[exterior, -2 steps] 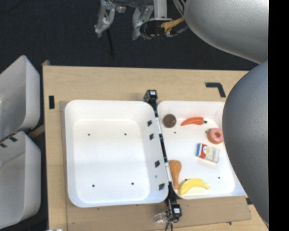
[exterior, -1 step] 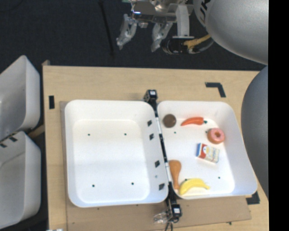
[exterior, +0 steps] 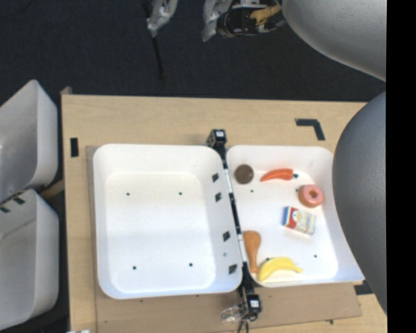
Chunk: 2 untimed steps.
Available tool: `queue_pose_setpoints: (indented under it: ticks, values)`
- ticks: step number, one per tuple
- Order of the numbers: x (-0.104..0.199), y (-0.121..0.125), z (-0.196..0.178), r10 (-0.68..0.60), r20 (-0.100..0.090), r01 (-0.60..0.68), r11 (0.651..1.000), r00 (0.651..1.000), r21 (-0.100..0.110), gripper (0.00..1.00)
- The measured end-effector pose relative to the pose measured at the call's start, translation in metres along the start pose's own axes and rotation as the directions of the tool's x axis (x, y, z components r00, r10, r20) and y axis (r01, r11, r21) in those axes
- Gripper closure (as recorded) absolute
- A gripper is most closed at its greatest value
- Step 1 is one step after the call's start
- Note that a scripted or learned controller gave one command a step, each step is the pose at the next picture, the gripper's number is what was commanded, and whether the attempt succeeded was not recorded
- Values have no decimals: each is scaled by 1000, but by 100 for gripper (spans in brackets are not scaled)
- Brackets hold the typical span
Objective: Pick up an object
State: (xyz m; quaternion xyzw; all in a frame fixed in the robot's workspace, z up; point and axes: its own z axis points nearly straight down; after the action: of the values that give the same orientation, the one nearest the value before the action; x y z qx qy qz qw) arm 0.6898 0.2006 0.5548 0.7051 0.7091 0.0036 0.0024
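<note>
The right bin (exterior: 325,162) holds several small items. A brown round piece (exterior: 244,173) lies at its back left, with a red-orange chili pepper (exterior: 278,174) beside it. Further right sit a pink doughnut (exterior: 311,196) and a small white, red and blue carton (exterior: 299,220). A tan drumstick-like piece (exterior: 251,244) and a yellow banana (exterior: 278,267) lie at the front left. My gripper (exterior: 185,19) hangs high at the top edge of the view, beyond the bench, open with its two metal fingers (exterior: 159,16) far apart and nothing between them.
The left bin (exterior: 104,195) adjoins the right one along a seam with black clips (exterior: 227,214). Grey arm links (exterior: 364,195) cover the right side and the top right corner. White boxes (exterior: 23,136) stand off the bench's left edge.
</note>
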Motion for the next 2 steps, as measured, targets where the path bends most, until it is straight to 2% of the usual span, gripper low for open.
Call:
queue_pose_setpoints:
  ticks: [1,2]
  values:
    - [-3,1,5,4,4,-4,1000,1000,9,0]
    - [-3,1,5,4,4,-4,1000,1000,9,0]
